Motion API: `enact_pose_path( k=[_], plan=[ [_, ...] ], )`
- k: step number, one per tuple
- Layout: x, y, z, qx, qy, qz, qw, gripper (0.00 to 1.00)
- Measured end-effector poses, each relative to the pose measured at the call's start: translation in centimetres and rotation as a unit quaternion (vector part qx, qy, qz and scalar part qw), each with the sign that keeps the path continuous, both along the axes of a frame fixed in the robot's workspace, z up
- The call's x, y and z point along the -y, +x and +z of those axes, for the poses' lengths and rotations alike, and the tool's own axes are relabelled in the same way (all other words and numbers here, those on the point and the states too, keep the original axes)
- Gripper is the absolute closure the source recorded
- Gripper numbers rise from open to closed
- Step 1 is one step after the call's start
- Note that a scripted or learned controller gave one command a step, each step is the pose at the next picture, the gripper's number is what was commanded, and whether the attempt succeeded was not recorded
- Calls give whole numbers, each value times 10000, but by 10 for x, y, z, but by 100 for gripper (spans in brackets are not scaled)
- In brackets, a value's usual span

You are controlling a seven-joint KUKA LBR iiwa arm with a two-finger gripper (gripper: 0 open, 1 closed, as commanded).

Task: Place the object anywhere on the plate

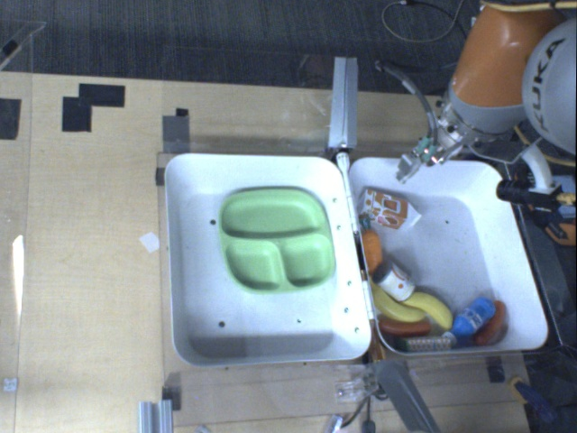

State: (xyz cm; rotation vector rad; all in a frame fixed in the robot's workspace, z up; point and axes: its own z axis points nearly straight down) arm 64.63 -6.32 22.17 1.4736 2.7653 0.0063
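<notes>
- Progress, from my seat at the one camera view: nothing has been delivered yet. The pale green moulded plastic plate with three compartments (274,239) lies in the shallow white left bin (194,269) and I see nothing resting on any of its sections.
- Every candidate object is in the shallow white right bin (491,242): a white printed packet with orange markings (388,209) near the divider, an orange carrot-like piece (370,250) just below it, a small white cylinder with a dark end (396,283), a yellow plastic banana (415,308), a blue bottle-shaped toy (473,317) and a dark red item (407,328) crowded along the near wall.
- The task names no particular object, so I cannot tell which one is meant.
- The small metal tool (426,154) on the grey arm with the orange band (501,57) hangs over the far rim of the right bin, well apart from the pile. I see nothing between its tips; at this size I cannot tell how wide it stands.
- My judgement: the pick, the carry across the divider and the release over the plate all remain.
- The wooden tabletop (81,242) around the bins plays no part.
</notes>
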Motion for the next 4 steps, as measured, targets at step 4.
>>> enact_pose_path(
  k=[4],
  plan=[
    [-180, -102, -84, -7, -18, 4062, 9138, 100]
  ],
)
